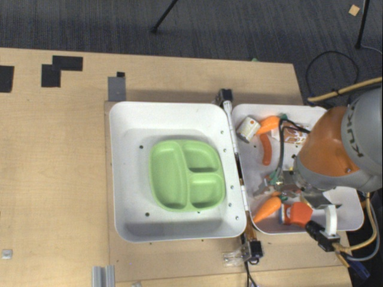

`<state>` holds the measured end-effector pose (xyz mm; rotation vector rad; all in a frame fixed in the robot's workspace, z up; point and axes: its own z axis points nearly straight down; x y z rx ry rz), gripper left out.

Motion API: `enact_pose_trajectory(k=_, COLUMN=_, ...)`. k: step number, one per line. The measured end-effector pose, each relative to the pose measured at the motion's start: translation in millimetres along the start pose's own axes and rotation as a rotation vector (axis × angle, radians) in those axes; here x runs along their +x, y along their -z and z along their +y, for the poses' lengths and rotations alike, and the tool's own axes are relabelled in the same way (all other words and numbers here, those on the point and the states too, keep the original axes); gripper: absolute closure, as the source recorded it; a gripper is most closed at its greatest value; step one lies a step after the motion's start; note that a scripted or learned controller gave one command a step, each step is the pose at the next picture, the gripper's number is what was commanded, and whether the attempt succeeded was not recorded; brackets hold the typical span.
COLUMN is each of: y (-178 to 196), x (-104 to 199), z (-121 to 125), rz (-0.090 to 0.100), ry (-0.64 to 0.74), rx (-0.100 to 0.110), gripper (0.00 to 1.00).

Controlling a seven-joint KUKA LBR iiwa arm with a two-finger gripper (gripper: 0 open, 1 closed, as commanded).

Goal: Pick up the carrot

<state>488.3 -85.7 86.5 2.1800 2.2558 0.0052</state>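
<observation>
Look at the right bin (353,217): the arm (332,145) reaches in from the right and hangs low over its middle, the gripper (281,184) down among the clutter. You cannot tell from here how the gripper stands or whether it has anything. The carrot (267,208) lies at the bin's near left corner, tilted, just below the gripper and beside a small orange and white container (296,214). Further back you see a curved orange piece (267,137) and a white cup (246,128). The left bin (128,160) holds a green divided plate (187,173) on the bench (54,178).
</observation>
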Motion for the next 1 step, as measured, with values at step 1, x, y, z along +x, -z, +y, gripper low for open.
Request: enact_pose_trajectory(k=1, y=0.0, x=0.0, z=0.0, rz=0.000, ry=0.000, rx=0.000, gripper=0.00)
